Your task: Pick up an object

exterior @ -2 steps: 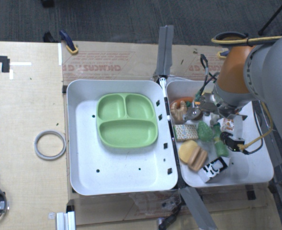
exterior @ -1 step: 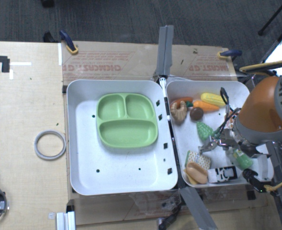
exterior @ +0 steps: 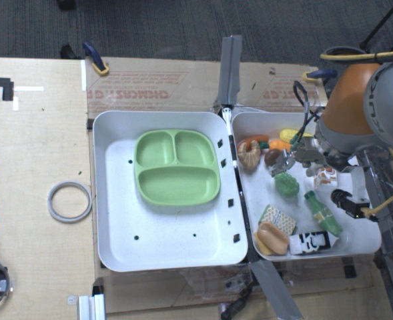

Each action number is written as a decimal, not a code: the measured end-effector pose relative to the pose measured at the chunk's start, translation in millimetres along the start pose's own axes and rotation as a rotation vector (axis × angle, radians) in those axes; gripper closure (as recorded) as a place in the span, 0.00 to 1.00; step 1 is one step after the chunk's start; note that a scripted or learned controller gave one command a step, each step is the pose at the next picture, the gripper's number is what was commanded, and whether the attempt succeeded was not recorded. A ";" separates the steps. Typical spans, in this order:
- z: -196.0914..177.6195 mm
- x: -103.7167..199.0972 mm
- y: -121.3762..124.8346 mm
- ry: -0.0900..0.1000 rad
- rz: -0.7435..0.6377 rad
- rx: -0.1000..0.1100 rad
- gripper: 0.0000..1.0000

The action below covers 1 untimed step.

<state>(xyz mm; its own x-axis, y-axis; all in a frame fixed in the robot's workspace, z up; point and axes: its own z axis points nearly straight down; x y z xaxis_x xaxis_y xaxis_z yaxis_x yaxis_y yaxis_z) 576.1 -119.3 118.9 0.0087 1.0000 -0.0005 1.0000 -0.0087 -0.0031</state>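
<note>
I see even, bright overhead light, with soft glare on the white bins (exterior: 109,199) at centre frame. The dark floor (exterior: 183,12) along the top stays dim; focus is slightly soft throughout.

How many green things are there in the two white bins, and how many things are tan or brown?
Green: 3 (divided green plastic plate, small green broccoli toy, green plastic bottle)
Tan or brown: 3 (ridged tan bread toy, small brown toy, tan bun toy)
Total: 6
</note>
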 end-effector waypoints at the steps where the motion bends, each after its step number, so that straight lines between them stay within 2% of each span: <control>1: 29.9 10.8 -30.4 0.001 -0.183 0.002 0.00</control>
<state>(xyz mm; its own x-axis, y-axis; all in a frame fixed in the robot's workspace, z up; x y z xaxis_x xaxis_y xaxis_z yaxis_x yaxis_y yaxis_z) 545.7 -108.2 89.2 -0.1730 0.9849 0.0016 0.9849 0.1730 -0.0051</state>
